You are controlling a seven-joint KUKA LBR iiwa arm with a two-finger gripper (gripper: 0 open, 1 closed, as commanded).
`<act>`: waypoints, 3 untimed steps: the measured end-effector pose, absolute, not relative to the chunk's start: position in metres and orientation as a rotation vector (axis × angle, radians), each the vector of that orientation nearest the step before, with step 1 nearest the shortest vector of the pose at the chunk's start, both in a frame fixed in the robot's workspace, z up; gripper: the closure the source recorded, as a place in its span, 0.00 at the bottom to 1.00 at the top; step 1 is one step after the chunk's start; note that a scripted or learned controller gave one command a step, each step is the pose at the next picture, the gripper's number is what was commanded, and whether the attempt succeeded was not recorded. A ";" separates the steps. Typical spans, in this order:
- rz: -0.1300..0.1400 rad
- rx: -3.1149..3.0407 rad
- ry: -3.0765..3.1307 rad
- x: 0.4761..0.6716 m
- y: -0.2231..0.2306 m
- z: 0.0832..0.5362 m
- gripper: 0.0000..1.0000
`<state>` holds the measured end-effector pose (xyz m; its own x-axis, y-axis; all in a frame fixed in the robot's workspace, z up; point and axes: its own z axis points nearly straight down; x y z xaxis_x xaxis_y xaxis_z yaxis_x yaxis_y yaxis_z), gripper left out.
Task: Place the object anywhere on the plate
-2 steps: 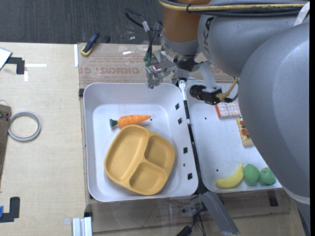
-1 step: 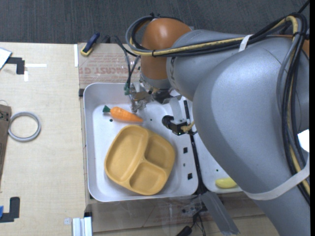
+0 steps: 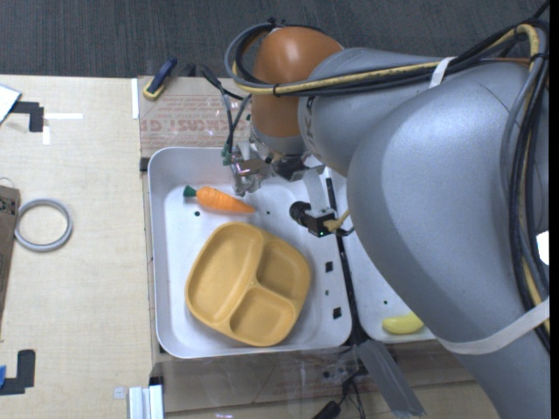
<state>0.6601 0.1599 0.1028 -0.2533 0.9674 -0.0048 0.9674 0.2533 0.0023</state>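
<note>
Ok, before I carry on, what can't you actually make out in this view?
- Gripper above the carrot: too small and shadowed to judge any grip.
- Right bin: largely covered by the arm.
- Yellow object: partly hidden by the arm, identity unclear.
- Plate: fully visible.

Dark grey carpet runs along twelve o'clock, while the pale wooden counter fills nine o'clock, evenly lit.

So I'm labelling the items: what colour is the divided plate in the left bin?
Mustard yellow, plain, no pattern; the plate shows clearly in the camera view.
</note>
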 end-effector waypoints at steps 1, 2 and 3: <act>-0.002 2.135 2.301 0.659 0.154 0.258 1.00; -0.005 2.364 2.067 0.659 0.194 0.311 1.00; -0.006 2.365 2.066 0.659 0.194 0.311 0.00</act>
